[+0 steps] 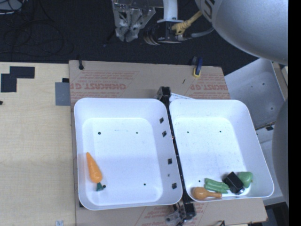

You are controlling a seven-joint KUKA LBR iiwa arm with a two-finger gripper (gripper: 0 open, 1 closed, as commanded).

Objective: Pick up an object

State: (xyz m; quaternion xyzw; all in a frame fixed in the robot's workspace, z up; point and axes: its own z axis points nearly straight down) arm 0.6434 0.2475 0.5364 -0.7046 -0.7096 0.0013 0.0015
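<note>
Pale wood bench (33,140) under a cardboard sheet (141,81); dark floor with loose cables beyond its far edge. Two shallow white bins sit side by side on the cardboard, joined by a black divider strip (170,145), taken here as the landmark.

Left of the divider: left bin (117,108). One orange carrot (93,168) lies near the wall farthest from the divider, toward the near corner, its green top pointing to the near rim. It lies apart from anything else.

Right of the divider: right bin (211,108). A tight cluster sits along the near rim: an orange pear-shaped piece (205,193), a green pod-like piece (216,185), a black block (233,182) and a green rounded piece (245,177), touching or overlapping.

Gripper (133,20) hangs high beyond the far edge of the cardboard, on the left-bin side of the divider, well apart from every object. Cannot tell whether it is parted or closed; nothing is visibly held.

Judgement: approach not begun. The carrot looks the cleaner target, being isolated. Best done by descending vertically over its thick middle and closing across its short axis, keeping clear of the wall. The cluster risks a glancing, multi-object contact.
</note>
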